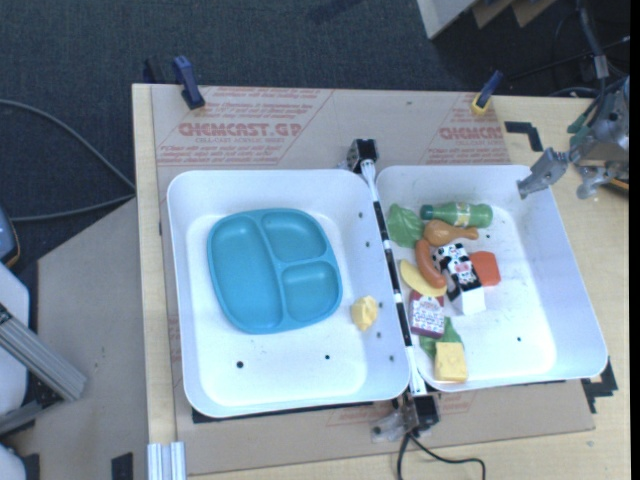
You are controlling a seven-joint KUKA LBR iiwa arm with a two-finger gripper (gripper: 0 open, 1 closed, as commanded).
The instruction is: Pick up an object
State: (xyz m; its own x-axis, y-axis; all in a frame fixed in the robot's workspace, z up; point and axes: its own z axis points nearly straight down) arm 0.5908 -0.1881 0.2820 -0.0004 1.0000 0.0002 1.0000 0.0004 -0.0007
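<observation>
Sitting side by side on a wooden counter printed with reddish, mostly illegible lettering: two shallow white plastic bins.

Left bin: holding a smooth turquoise plastic tray with three compartments, lying flat near the middle, and a small yellow lumpy toy piece resting just right of the tray, near the bin's right wall.

Right bin: holding a cluster of toy food crowded against its left side. Lying at the far end, a green bottle with a yellow band; beside it, a green leaf-shaped piece and an orange-brown rounded piece. Crowding the middle, a curved yellow banana-like piece, a small black-and-white patterned carton, an orange-red block and a white block. Lying nearer, a small pink-and-white printed packet, writing too small to read, and a yellow wedge.

Hovering over the far right corner of the right bin, well apart from the cluster: the grey metal end effector, gripping nothing; finger spread impossible to tell.

Clamped to the counter's far edge: a blue clip and a yellow one.
</observation>
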